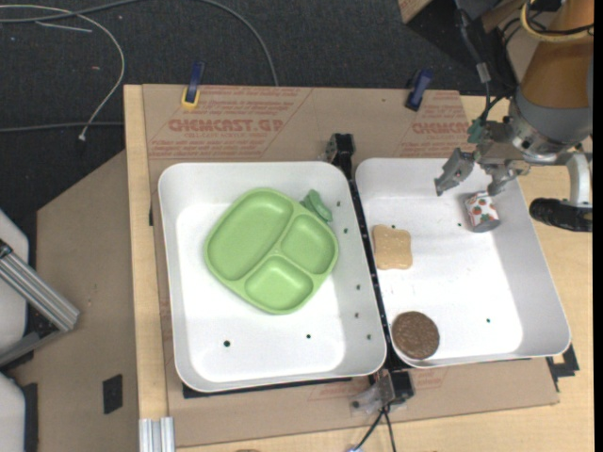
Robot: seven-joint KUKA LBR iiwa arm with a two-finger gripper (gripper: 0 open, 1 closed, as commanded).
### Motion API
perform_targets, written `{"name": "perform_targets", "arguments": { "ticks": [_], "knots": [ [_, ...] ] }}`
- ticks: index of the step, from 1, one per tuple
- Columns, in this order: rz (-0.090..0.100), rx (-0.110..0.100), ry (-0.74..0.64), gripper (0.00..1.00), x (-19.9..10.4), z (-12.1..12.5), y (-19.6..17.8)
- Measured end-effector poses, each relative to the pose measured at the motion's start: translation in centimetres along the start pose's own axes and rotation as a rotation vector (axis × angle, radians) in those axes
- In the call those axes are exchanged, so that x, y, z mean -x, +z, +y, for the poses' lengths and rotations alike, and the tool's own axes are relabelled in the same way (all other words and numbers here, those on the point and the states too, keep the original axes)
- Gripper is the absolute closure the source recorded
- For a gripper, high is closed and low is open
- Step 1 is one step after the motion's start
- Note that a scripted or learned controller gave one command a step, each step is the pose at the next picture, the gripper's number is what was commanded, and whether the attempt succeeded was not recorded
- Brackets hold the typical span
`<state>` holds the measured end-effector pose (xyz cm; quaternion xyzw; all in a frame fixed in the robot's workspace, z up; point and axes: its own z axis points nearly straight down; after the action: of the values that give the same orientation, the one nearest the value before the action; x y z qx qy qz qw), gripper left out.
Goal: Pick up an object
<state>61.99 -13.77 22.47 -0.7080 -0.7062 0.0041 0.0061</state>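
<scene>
1. So the gripper (475, 171) is hanging over the far end of the right bin (528, 290), with the grey arm (556, 73) coming in from the right side of the shot.
2. The jaws are sitting spread wide: one finger is poking out to the left at about the height of the bin's far rim, the other is angling down toward the near side. There's nothing between them, they're gripping air as far as I can see.
3. Just below and a touch to the right of the jaws, a small red-and-white object (481, 211) is lying on the bin floor. It's very close to the lower finger, but I can't tell if they're actually touching. It's too small to say what it is.
4. Further toward the near-left from the jaws, a tan piece that looks like toast (392, 248) is lying by the right bin's left wall.
5. Well below the jaws, at the near-left corner of the same bin, a round brown patty-looking thing (415, 334) is sitting against the rim.
6. Way off to the left of the jaws, the left bin (188, 347) is holding a green divided plate (271, 250), with a small green bit (317, 205) touching its far-right edge.
7. Both bins are resting on a cardboard-covered worktop (245, 125).
</scene>
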Motion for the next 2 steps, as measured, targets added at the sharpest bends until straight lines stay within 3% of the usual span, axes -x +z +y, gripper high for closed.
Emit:
{"name": "perform_targets", "arguments": {
  "ticks": [1,2],
  "knots": [
    [-0.002,0.014,-0.003,0.0,0.0,0.3,-0.8],
    [-0.001,0.008,-0.004,0.0,-1.0,0.7,4.8]
  ]
}}
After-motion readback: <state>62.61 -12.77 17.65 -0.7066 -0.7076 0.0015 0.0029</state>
